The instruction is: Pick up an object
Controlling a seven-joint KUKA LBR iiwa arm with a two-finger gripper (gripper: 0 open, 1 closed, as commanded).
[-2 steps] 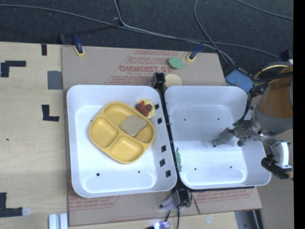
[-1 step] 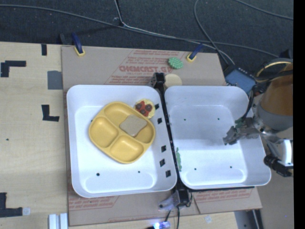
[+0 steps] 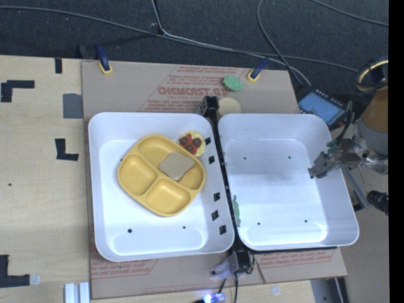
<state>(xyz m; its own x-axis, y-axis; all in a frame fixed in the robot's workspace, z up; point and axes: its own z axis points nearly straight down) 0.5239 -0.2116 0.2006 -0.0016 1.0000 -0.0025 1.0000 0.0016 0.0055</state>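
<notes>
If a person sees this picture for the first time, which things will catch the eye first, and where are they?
The yellow divided plate in the left bin stands out most, with a tan square piece lying on it and a small red and dark item at its upper right edge. Next comes the right bin, where the tool of the grey arm reaches over the right rim.

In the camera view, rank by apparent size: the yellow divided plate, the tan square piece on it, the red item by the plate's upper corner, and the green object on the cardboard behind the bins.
1. Yellow divided plate, clearly largest.
2. Tan square piece.
3. Red item and green object look alike in size; not ranked.
</notes>
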